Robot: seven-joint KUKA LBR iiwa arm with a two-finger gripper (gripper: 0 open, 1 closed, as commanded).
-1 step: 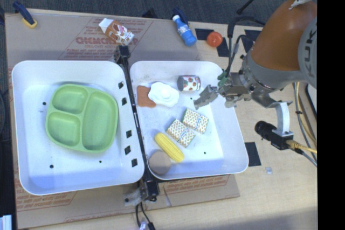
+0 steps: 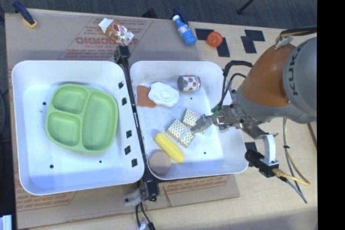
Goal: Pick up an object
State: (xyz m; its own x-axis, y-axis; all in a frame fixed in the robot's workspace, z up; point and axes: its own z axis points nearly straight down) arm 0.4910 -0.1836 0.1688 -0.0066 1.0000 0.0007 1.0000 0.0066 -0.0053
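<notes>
While the arm reaches in from the right, the claw (image 2: pixel 200 124) sits low in the right bin (image 2: pixel 207 165), touching two patterned packets (image 2: pixel 184 127); whether it grips, I cannot tell. Crowding close: one corn cob (image 2: pixel 169 147), one can (image 2: pixel 188 83), one white piece (image 2: pixel 163 94). Left bin (image 2: pixel 27 83): one green tray (image 2: pixel 82 117).

Green divided plate (image 2: pixel 82 117); yellow corn (image 2: pixel 169 147); white-and-tan lattice-patterned packets (image 2: pixel 183 126); white bins (image 2: pixel 27 169); orange-banded grey arm (image 2: pixel 280 83)

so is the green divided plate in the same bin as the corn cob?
No. The green divided plate lies in the left bin; the corn cob lies in the right bin.
</notes>
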